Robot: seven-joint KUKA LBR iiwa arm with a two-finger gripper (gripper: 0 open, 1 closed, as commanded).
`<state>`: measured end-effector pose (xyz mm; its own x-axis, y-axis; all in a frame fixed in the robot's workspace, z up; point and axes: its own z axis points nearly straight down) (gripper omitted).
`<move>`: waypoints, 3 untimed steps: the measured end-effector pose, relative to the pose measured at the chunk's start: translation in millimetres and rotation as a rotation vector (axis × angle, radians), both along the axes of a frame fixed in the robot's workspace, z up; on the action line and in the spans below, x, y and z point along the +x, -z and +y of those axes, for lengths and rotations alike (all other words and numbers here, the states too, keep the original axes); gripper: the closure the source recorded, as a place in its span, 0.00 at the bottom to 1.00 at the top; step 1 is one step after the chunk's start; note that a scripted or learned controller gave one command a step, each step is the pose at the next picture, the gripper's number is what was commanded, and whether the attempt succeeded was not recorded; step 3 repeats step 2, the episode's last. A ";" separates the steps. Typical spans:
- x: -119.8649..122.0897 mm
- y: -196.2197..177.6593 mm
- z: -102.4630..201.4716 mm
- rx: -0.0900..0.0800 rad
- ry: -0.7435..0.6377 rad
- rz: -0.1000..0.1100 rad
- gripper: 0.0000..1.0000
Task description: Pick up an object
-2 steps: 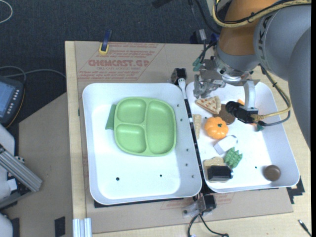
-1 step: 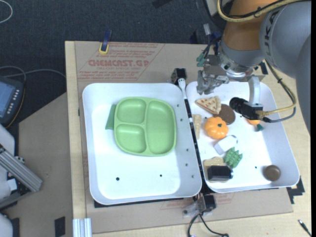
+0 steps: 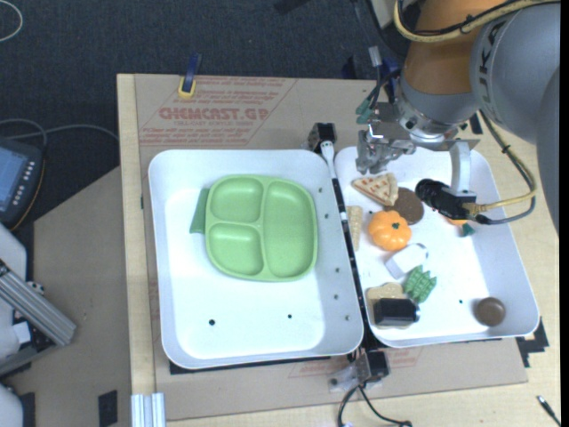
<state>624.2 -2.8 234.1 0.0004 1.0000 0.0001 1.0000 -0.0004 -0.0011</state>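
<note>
Glossy white bin (image 3: 178,265) — green divided plate (image 3: 262,228)

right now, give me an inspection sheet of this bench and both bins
surface: cardboard-topped bench bearing left bin and right bin
job's things: toy pumpkin, waffle wedge, brown disc, green leafy piece, black block, brown ball, all in right bin
clutter: green divided plate in left bin
grippers: gripper above right bin's far end, beside the waffle wedge
cables: yellow cable along the arm
surroundings: dark carpet
</note>
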 end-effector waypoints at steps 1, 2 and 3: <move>0.7 -0.3 7.3 0.000 -0.001 -0.001 1.00; 1.7 20.0 2.6 0.000 0.000 0.003 1.00; 1.7 20.0 2.6 0.000 0.000 0.003 1.00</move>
